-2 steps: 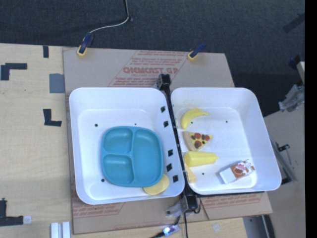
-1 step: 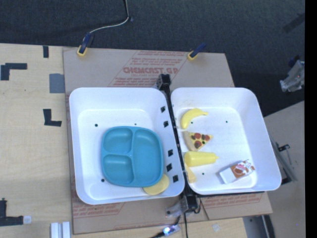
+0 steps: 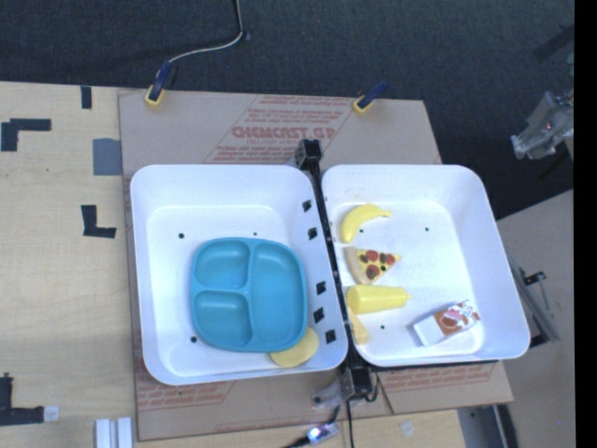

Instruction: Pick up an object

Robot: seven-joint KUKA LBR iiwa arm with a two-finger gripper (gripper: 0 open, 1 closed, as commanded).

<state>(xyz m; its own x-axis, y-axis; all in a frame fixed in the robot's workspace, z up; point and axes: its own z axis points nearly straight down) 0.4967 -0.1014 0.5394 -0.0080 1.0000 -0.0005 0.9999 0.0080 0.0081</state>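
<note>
Left bin (image 3: 149, 250): blue divided plate (image 3: 249, 294); yellow disc (image 3: 297, 351) tucked under its near edge.
Right bin (image 3: 485, 250): banana (image 3: 362, 220), pizza slice (image 3: 374, 263), yellow wedge (image 3: 377, 299), small red-and-white packet (image 3: 446, 323).
Gripper (image 3: 541, 131): at right edge, beyond the bins; fingers' state cannot be told.

Your bench from above, dark floor behind it.

You see a pale wooden bench (image 3: 56, 278) with black tape marks (image 3: 93, 222) on its left side, a cardboard sheet (image 3: 270, 129) with red print held by two yellow-and-blue clamps (image 3: 159, 90), dark carpet (image 3: 373, 26) beyond, and a thin cable (image 3: 233, 17) trailing across that carpet. Light is even.
</note>
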